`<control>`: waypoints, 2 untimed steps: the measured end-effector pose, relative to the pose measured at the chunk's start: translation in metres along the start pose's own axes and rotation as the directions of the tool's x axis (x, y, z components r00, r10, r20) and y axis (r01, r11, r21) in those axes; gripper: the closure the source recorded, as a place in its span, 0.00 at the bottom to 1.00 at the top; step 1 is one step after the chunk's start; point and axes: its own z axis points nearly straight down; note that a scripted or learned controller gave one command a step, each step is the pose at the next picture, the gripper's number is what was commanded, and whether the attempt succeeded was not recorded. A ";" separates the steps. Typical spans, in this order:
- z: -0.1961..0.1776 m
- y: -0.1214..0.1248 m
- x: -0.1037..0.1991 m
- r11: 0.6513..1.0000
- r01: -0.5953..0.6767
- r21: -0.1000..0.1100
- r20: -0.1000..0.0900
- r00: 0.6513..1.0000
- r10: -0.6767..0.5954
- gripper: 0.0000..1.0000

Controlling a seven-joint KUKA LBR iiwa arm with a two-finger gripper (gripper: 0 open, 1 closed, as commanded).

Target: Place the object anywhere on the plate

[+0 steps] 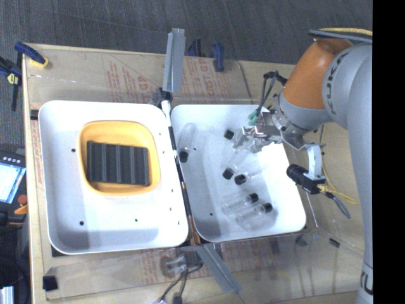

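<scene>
While the grey arm with the orange band [316, 87] leans in from the right, its metal gripper [252, 135] hangs low over the far part of the right-hand shallow white bin [209, 201]. I cannot tell from where I stand whether it is open or closed, and I see nothing that is plainly gripped.

The task's things, small clear glass vials with black caps [250, 198], lie scattered on that bin's floor: a cluster near the front corner, two caps mid-bin, and one vial against the left wall. The yellow-rimmed plate with a dark ridged insert [117, 128] sits in the left-hand white bin [63, 214], well apart from the gripper.

The trouble I would expect is a miss. The vials are see-through, round and lying on their sides, so a closing gripper could pinch air or send one rolling off. The clustered ones touch or nearly touch, so a grab there might nudge a neighbour. Even a good grip must cross the raised walls between the bins, where a low carry could knock the vial loose.

Both bins rest on a pale wooden bench [95, 75], held with blue clamps [218, 56], over a dark ribbed carpet [95, 11]. A small lit screen [9, 181] glows at the far left.
</scene>
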 end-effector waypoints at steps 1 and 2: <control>0.002 0.015 0.062 0.986 0.168 0.002 -0.002 0.986 -0.168 1.00; 0.007 0.030 0.145 0.967 0.256 -0.002 0.000 0.967 -0.256 1.00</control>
